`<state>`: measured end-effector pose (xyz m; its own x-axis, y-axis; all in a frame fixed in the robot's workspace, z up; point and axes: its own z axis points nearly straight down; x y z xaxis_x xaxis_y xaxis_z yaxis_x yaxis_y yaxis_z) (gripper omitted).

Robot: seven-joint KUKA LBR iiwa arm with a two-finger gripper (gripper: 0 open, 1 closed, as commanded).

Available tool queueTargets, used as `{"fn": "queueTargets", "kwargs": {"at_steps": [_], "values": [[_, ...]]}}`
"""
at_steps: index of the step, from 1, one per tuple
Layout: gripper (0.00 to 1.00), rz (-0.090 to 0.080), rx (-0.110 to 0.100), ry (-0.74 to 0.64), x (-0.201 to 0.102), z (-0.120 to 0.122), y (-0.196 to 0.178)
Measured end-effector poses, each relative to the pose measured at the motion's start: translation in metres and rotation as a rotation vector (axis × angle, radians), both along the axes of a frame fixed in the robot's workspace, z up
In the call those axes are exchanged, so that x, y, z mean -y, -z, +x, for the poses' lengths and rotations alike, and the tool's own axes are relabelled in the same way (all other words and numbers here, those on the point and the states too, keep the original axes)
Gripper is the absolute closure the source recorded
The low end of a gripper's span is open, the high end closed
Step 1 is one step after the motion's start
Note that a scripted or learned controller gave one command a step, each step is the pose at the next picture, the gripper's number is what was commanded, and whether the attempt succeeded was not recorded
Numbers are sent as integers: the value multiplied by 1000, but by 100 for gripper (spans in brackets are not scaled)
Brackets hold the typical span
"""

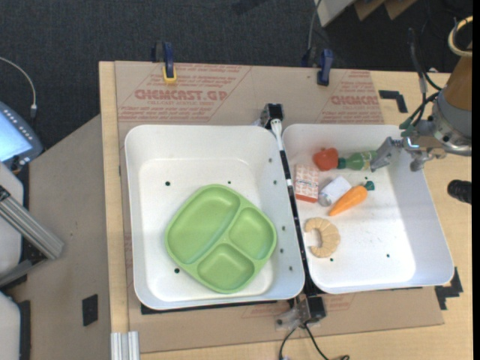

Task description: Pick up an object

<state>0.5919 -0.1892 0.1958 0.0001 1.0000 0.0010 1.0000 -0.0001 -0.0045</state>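
In the right bin (420, 253) lie a red toy vegetable (325, 158), a green bottle (355, 160) on its side, an orange-and-white carton (306, 184), a small grey-white piece (333, 190), an orange carrot (349, 199) and a beige ring-shaped biscuit (323, 237). My gripper (399, 156) hangs over the bin's far right part, just right of the green bottle's end. Its two fingers are spread apart and nothing is between them. The left finger (384, 156) is close to the bottle.
The left bin (142, 201) holds a green divided plate (220, 237). A raised rim with black clips (273, 115) separates the two bins. The near right part of the right bin's floor is bare. Two blue clamps (169, 57) pin the cardboard at the back.
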Motion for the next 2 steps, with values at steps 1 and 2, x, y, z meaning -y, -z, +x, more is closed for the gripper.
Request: {"fn": "queueTargets", "kwargs": {"at_steps": [1,2], "values": [[0,1,-2,0,1,2,64],[0,-3,7,1,1,3,97]]}}
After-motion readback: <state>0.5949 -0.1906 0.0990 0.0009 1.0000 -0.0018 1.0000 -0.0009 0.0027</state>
